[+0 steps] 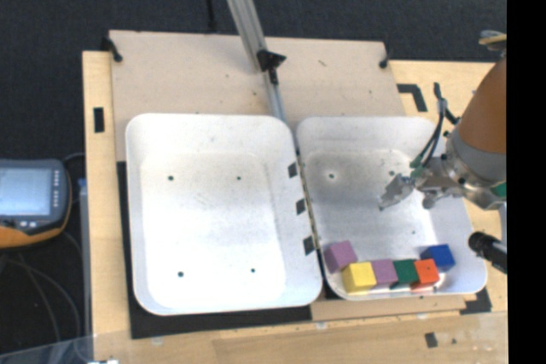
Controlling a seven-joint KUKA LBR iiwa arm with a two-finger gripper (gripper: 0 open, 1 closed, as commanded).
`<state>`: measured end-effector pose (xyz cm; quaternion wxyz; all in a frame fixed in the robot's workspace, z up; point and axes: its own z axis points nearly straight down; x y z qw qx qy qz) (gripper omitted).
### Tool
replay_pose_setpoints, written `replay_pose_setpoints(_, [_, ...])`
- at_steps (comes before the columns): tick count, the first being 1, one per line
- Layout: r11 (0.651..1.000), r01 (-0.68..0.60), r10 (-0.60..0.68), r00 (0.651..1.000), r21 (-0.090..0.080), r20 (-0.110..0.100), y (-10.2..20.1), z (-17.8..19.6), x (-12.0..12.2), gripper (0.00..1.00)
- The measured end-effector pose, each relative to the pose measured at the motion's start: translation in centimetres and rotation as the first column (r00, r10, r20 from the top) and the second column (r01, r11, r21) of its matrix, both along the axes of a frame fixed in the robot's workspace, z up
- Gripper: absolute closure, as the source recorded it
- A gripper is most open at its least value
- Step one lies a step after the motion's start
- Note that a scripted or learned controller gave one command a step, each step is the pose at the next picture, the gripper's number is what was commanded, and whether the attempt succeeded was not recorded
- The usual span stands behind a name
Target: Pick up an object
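Observation:
Several small blocks lie along the front edge of the right bin: a purple block, a yellow block, a second purple block, a green block, an orange block and a blue block. My gripper hangs over the middle of the right bin, behind the blocks and apart from them. Nothing shows between its tips.
The left bin sits beside the right one, joined by black clips. A slanted metal rail rises from the back of the bench. A handheld device lies off the bench at far left.

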<state>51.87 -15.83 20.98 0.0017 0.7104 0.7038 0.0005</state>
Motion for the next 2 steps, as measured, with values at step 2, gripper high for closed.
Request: replay_pose_setpoints(2, [1.000,-0.012,0.012,1.000,-0.002,0.007,6.2,5.5,6.4,0.00])
